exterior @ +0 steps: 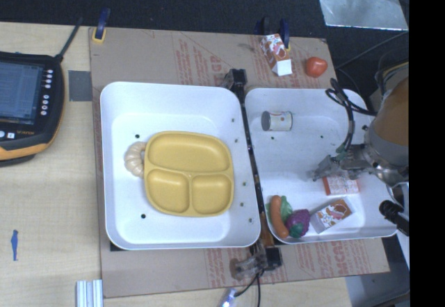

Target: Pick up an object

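Lying flat on the floor of the right bin (306, 108), a small red-and-white packet (342, 185) sits directly under the gripper (338, 166), and that looks to me like the thing being gone after. The metal of the gripper overlaps the packet's upper edge, so close that I can't say whether it is touching or just above. Whether the jaws are spread or closed I cannot tell from here; they show as a grey tangle against the white plastic, and nothing is plainly caught between them. My reading is that the arm (389, 125) is at the reach-and-descend step, with the pick itself not yet made. What comes next, I'd judge, is a clean closure across the packet's narrow side, awkward since it lies so flat against the bin floor. Just beside it, toward the near corner, lies a second carton (332, 215), tilted, and next to that a purple vegetable (299, 221) touching an orange carrot-like piece (277, 214) against the bin's left wall. Well apart, at the far end of the same bin, a grey can (277, 121) rests on its side. The left bin (118, 160) holds a yellow divided plate (188, 173) with a pale lumpy item (133, 158) tucked at its left edge. Outside the bins, on the cardboard, stand a little carton (276, 53) and a red tomato (316, 66).
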